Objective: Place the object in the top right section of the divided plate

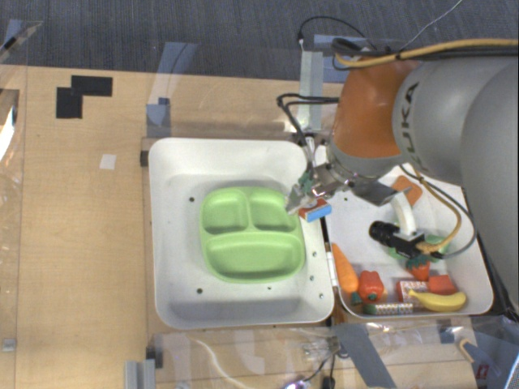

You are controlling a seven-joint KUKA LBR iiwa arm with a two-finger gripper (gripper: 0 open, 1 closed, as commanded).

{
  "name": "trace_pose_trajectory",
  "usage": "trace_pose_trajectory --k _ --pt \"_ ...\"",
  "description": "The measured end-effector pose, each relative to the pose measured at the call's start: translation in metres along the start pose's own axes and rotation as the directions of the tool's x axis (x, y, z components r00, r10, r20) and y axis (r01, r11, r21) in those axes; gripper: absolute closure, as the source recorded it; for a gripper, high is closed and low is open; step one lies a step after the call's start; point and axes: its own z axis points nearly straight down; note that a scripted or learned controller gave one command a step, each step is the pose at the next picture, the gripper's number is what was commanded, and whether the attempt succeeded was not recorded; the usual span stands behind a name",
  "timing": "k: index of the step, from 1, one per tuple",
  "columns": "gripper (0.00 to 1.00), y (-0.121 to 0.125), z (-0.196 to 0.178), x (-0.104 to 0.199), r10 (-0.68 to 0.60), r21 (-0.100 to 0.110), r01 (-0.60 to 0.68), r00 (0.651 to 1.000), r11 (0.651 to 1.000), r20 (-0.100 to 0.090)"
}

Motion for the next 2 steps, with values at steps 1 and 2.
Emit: trace_pose_trajectory --k 1,2 --pt "0.00 0.000 0.000 0.000 0.000 0.000 0.000 1.000 1.000 0.000" --pt "0.00 0.042 -0.120 -0.051 -0.057 -0.004 0.057 0.998 0.998 0.003"
